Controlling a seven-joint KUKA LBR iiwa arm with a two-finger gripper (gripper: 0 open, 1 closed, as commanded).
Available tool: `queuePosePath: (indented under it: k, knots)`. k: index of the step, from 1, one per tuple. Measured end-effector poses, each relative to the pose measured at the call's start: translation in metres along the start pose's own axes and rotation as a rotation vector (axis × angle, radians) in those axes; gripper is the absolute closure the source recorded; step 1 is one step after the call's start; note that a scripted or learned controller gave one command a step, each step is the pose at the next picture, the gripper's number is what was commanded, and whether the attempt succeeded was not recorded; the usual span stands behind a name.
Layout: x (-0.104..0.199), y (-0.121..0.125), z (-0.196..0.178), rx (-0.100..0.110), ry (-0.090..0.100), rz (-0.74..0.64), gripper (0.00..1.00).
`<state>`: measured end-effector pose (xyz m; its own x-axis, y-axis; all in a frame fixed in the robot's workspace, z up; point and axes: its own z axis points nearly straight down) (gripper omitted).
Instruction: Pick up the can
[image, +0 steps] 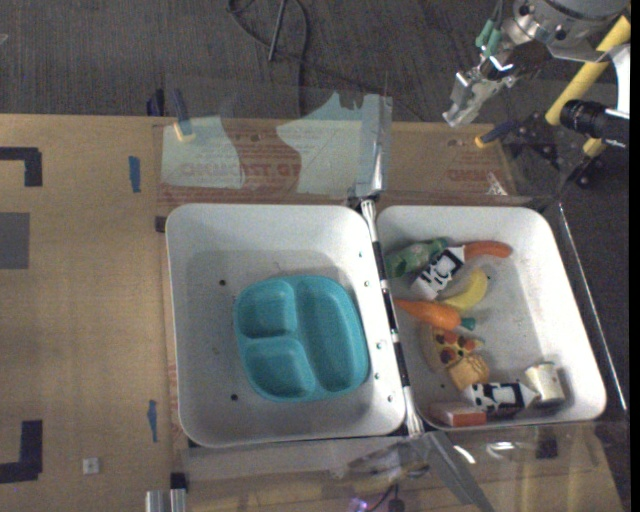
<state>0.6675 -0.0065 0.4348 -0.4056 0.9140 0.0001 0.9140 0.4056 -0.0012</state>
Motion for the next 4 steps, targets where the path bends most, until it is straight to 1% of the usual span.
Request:
queuePosePath:
  k: [1,2,3,4]
  knots:
    - [0.041,0.018,0.000,-0.001,-0.001,0.070,1.00]
    - [0.066,0.029,0.002,-0.002,-0.002,0.186,1.00]
    - [0.094,0.042,0.002,-0.003,-0.001,0.240,1.00]
    - [0.189,0.083,0.006,-0.005,-0.001,0.023,1.00]
